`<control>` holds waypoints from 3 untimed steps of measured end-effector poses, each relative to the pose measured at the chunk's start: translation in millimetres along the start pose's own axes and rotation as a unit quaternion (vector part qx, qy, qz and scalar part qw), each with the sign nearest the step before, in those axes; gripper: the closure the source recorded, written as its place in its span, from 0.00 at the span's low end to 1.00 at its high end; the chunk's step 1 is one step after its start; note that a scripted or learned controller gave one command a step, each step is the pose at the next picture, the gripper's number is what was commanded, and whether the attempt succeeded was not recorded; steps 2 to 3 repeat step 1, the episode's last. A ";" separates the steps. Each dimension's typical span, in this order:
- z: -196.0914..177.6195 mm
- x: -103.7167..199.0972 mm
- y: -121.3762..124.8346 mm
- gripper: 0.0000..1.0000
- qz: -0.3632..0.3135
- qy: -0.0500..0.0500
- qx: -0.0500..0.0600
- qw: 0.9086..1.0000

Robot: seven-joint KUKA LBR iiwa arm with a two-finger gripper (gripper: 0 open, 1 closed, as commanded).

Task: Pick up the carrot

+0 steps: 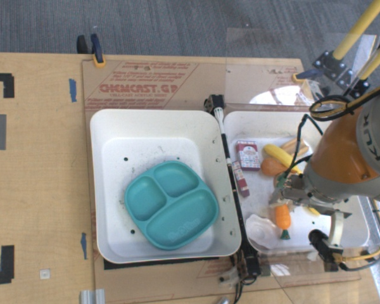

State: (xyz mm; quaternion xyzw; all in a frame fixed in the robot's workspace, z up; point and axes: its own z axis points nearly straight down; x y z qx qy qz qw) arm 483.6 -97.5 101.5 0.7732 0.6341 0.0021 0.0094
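The carrot is small and orange with a green tip pointing toward the near wall. It lies in the right bin, toward the front. My gripper hangs straight over the carrot's upper end, at or just above it. The grey wrist and orange band of the arm hide the spot where they meet, so contact cannot be made out.
A white crumpled piece lies just left of the carrot. Farther back are a red box, a yellow banana, an orange fruit, bread and a dark red bar. The left bin holds a teal divided plate.
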 end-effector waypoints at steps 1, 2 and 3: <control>-85.8 76.8 42.2 1.00 0.027 0.007 0.007 1.000; -85.8 76.8 42.2 1.00 0.027 0.007 0.007 1.000; -85.8 76.8 42.2 1.00 0.027 0.007 0.007 1.000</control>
